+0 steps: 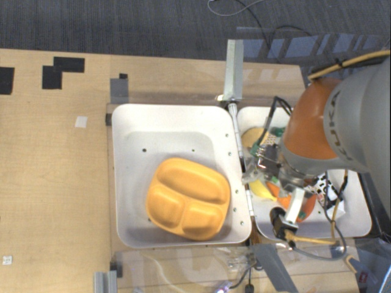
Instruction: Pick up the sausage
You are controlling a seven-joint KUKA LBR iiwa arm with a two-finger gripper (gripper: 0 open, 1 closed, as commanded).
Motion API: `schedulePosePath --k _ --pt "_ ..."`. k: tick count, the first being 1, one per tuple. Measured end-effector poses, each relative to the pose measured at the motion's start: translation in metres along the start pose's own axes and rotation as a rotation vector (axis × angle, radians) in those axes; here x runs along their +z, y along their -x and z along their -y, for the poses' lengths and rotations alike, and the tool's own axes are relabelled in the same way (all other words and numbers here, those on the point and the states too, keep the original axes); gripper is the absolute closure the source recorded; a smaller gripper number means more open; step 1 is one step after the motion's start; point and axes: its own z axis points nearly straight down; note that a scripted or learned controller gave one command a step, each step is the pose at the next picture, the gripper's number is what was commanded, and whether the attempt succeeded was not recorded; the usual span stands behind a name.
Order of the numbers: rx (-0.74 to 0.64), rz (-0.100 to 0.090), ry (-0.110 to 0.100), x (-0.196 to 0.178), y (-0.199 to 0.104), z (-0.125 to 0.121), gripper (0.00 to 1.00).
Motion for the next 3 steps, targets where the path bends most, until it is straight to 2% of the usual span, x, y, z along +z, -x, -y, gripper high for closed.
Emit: schedulePosePath --k 1,2,3 --pt "-0.113 0.001 0.000 0.000 0.030 -0.012 0.00" --pt "0.039 0.001 0.001 0.070 0.093 -0.045 0.00" --pt "0.186 -0.001 0.003 -0.001 -0.003 -0.063 0.00"
